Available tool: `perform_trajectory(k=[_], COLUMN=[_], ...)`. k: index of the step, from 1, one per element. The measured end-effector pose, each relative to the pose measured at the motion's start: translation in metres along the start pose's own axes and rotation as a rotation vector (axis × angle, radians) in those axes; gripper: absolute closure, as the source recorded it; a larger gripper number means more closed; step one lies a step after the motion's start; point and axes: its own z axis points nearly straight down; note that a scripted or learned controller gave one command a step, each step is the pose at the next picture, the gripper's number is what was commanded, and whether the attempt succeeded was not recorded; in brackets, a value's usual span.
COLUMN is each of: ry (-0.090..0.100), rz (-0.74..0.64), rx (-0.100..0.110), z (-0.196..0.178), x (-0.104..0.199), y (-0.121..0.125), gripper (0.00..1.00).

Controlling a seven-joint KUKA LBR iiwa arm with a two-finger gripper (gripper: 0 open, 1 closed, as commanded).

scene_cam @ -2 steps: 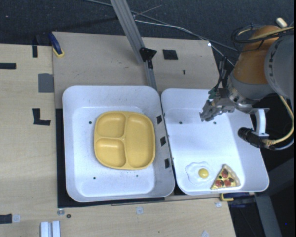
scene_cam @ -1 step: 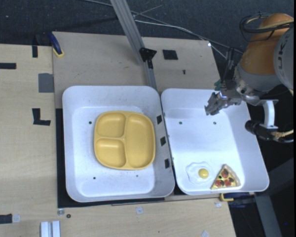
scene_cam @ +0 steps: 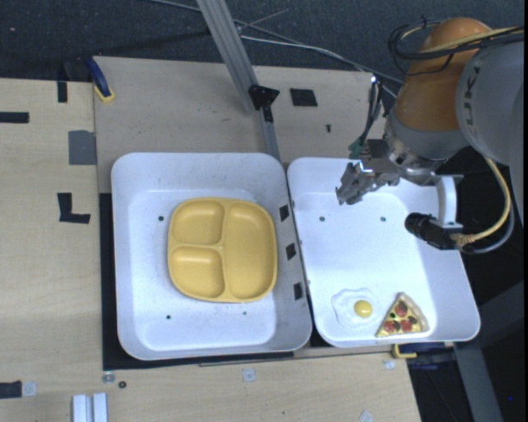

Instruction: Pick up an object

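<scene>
Gripper (scene_cam: pixel 350 192) hangs above the right bin's (scene_cam: pixel 440 275) far end, jaws state I cannot tell, while fried egg (scene_cam: pixel 355 308) and pizza slice (scene_cam: pixel 403 316) wait together at its near edge, well apart from it.

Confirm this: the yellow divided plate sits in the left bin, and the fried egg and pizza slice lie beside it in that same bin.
Not quite. The camera view shows the yellow divided plate in the left bin, but the fried egg and pizza slice lie in the right bin, near its front edge.

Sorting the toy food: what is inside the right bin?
The right bin holds a fried egg and a pizza slice at its near edge. The hand covers part of the far floor.
</scene>
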Motion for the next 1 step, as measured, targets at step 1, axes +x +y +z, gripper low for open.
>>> perform_trajectory(k=[1], ry=[0.000], rz=[0.001], rx=[0.001], z=[-0.0040], x=[0.0452], y=[-0.0055], gripper=[1.00])
